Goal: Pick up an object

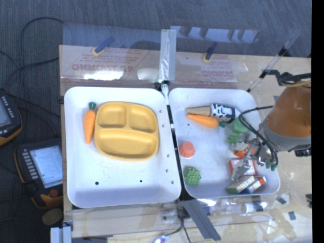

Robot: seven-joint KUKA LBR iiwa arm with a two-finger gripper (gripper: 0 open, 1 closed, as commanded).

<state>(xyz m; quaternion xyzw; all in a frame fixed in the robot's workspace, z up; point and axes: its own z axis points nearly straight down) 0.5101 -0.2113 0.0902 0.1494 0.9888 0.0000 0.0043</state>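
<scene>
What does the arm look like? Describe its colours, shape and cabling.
The arm reaches in at the camera view's right: a rounded orange band above a grey wrist section. Thin black cables loop around the wrist, and the gripper below is a cluster of small metallic parts over the right bin.

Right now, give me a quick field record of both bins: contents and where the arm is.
left bin: yellow divided tray, carrot beside its left edge
right bin: second carrot, cow-print toy, orange round piece, green bumpy ball, cluttered pile by right wall
arm: over right bin's right side
gripper: down in the pile; grasp unclear
</scene>
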